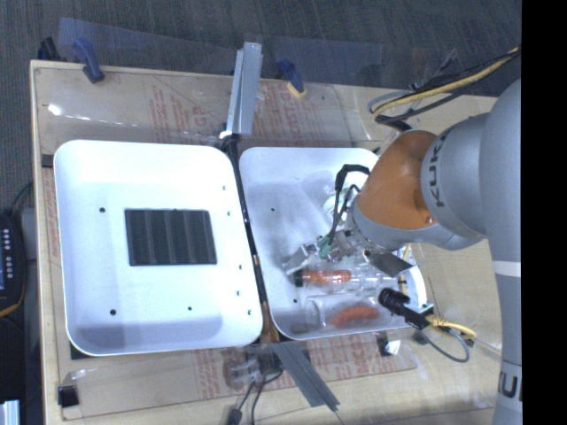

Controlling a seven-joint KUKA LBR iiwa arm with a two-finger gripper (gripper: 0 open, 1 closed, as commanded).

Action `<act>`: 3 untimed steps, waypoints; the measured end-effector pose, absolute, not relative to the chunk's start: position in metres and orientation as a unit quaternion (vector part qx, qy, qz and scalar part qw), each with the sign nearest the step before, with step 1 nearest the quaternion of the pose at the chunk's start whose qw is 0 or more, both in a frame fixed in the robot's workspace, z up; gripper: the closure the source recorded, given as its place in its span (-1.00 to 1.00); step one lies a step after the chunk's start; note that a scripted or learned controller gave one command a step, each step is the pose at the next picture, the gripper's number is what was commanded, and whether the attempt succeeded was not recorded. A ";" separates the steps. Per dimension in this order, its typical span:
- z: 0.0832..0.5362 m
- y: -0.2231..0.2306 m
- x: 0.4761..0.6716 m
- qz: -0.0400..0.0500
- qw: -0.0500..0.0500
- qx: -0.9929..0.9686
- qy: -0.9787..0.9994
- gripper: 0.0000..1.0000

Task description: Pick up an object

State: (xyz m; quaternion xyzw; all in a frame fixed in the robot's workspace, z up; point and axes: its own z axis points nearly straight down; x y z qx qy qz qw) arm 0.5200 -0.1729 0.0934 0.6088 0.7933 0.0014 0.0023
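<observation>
My gripper (pixel 330 257) is down inside the right bin (pixel 275 202), below the orange band of the wrist (pixel 394 193). Its clear, shiny parts blend with the bin floor. Right beneath it lies an orange-red object (pixel 330 278), long and thin, lying left to right. A second orange-red object (pixel 356 315) rests lower down near the bin's front wall. Whether anything sits between the fingers is hidden by glare and by the wrist.
The left bin (pixel 89 184) holds a dark ribbed rectangular pad (pixel 170 236) at its middle. A metal bar (pixel 243 87) stands at the back between the bins. Blue clamps (pixel 89 60) hold the board's far edge. Yellow and black cables (pixel 434 91) run at the back right.
</observation>
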 end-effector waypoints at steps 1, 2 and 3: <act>0.099 -0.119 0.511 0.003 0.016 0.616 0.787 -1.00; 0.110 -0.117 0.512 0.004 0.016 0.614 0.789 1.00; 0.109 -0.118 0.512 0.003 0.016 0.614 0.789 -1.00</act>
